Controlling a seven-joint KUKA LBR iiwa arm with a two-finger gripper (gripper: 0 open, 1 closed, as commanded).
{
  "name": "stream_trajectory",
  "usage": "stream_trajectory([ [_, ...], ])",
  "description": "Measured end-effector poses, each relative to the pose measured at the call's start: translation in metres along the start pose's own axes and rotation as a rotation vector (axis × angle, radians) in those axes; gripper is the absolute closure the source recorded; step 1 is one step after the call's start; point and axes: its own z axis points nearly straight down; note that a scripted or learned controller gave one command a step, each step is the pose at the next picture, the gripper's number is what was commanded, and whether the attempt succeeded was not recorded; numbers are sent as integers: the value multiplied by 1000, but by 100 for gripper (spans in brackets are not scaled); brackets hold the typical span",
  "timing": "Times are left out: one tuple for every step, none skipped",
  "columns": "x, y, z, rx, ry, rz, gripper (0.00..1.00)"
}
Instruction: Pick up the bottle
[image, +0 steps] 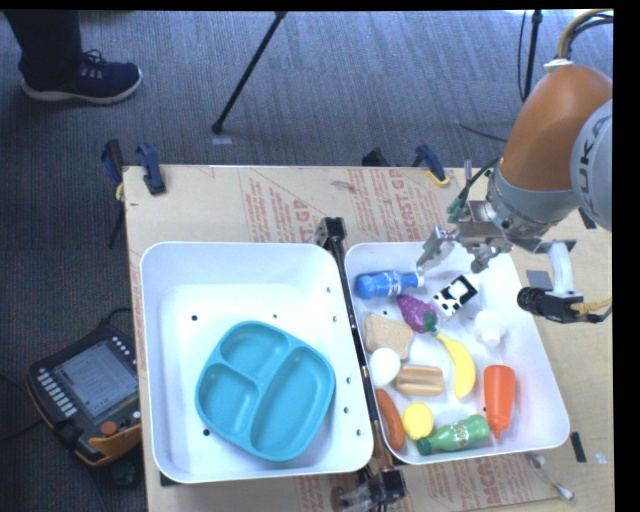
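Your claw hangs over the upper edge of the right bin, in the right half of the frame, with its two fingers spread wide and nothing between them. The left finger points down toward the cap end of the blue bottle, which lies on its side in the bin's upper left corner, close to the divider between the bins. The finger tip sits just beside the bottle's white cap, but you cannot tell whether they touch.

A second bottle, the green bottle, lies on its side along the bin's lower edge, well apart from the claw. Around them you have a purple eggplant, a black-and-white cube, a slice of bread, a white egg, a hot dog, a banana, a lemon and an orange carrot.

The left bin holds a blue divided plate. Both bins rest on the cardboard-covered surface.
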Motion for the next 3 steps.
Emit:
stream_trajectory([
  [0,0,-10,1,1,-1,100],
  [21,-83,17,5,1,26,100],
  [67,-126,46,5,2,-33,100],
])
